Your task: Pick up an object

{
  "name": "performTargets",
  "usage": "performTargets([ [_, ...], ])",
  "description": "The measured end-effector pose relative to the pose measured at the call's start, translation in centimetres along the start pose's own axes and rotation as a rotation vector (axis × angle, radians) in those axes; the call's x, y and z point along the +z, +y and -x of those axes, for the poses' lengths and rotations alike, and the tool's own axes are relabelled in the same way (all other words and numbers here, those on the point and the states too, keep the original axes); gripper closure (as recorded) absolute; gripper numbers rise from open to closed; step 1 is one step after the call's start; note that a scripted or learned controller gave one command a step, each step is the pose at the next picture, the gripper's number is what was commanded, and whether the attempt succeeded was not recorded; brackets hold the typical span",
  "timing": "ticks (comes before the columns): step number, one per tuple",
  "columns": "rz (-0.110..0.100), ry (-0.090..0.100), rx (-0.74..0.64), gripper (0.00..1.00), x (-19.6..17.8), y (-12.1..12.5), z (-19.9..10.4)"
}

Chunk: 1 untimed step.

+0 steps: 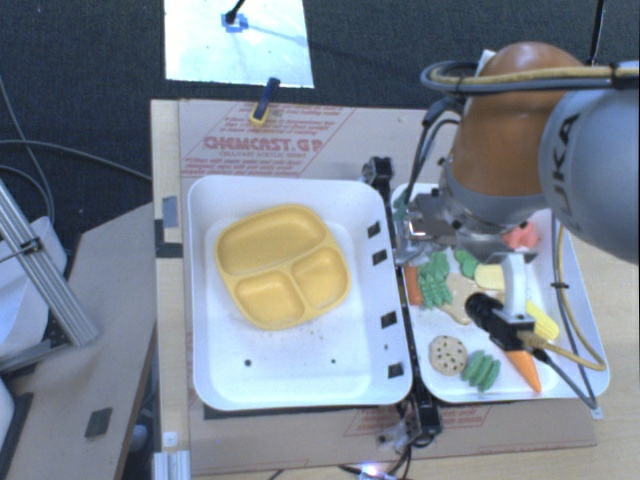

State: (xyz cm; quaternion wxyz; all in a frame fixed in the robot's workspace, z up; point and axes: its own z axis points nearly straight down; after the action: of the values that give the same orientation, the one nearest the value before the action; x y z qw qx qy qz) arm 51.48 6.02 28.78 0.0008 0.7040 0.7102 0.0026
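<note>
Gripper (422, 236): low over the left part of the right bin (592, 356), tucked under the grey wrist and the orange band. Its tip is hidden by the wrist body, so whether it is apart, together or clamped on anything, I cannot tell.

Just beside the gripper, on the bin floor:
- leafy green piece (434, 282)
- thin orange stick (413, 286) to the left of the leafy piece, lying along the bin's left wall
- small green piece (466, 261) and pale yellow piece (490, 275) close together to the right
- tan flat piece (458, 306) below those two
- pink piece (520, 236) partly under the arm

Front of the same bin: cookie (447, 354) with dark chips; green pod (481, 370) just to its right; carrot (526, 368) beyond the pod, tip towards the front rim; yellow corn (542, 320) above the carrot. All loose pickable things lie in this right bin.

Left bin (300, 393): a yellow divided plate (283, 266) sits flat near the middle, with three compartments, well apart from the gripper. Black clips (388, 320) run down the wall where the two bins meet.

Under both bins: cardboard sheet (265, 143) with red print.
</note>
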Motion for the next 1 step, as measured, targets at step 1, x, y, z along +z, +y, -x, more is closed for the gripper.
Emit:
performTargets([
  [1, -0.002, -0.002, 0.009, 1.0, -2.16, -2.88, 2.44],
])
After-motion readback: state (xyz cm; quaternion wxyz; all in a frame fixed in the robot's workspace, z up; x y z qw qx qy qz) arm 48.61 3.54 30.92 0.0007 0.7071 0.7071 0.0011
